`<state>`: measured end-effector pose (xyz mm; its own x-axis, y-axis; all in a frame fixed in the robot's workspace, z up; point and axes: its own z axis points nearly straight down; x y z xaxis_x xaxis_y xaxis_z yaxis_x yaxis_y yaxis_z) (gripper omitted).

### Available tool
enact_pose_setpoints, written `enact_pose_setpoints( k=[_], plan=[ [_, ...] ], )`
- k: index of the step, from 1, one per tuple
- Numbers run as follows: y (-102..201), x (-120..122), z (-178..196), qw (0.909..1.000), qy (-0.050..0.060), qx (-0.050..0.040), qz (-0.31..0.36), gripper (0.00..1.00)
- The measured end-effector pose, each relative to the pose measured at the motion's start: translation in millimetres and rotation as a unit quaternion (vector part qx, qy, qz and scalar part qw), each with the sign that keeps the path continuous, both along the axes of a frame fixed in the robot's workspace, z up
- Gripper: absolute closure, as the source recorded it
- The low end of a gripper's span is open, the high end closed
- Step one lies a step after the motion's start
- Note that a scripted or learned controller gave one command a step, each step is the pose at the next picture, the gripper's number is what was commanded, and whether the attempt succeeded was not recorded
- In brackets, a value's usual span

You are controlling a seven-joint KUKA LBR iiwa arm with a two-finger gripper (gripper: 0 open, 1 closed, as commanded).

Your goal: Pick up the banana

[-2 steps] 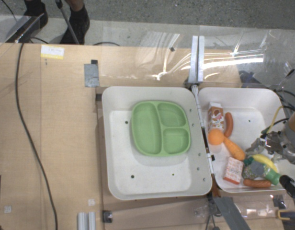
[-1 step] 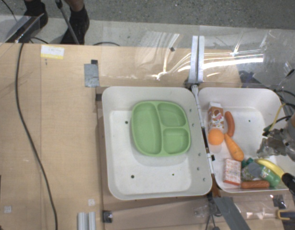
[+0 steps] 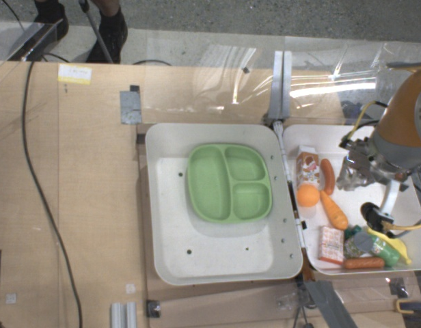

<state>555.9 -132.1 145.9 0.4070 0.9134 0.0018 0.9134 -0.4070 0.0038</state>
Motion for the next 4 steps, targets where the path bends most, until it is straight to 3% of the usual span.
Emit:
enact_pose_setpoints(
  k=[1, 2, 3, 4],
  plan=[
    [-0.6, -0.3, -0.1, 1.0000, 0.000, -0.0005, 0.000, 0.00],
    [11.1, -54.1, -56.1, 0.9999, 0.002, 0.0000, -0.011, 0.00],
    [-23.5, -70.4, -55.5, 0.9983, 0.001, 0.0001, -0.058, 0.00],
    [-77.5, -72.0, -55.3, 0.9706, 0.001, 0.0003, -0.241, 0.00]
  ],
)
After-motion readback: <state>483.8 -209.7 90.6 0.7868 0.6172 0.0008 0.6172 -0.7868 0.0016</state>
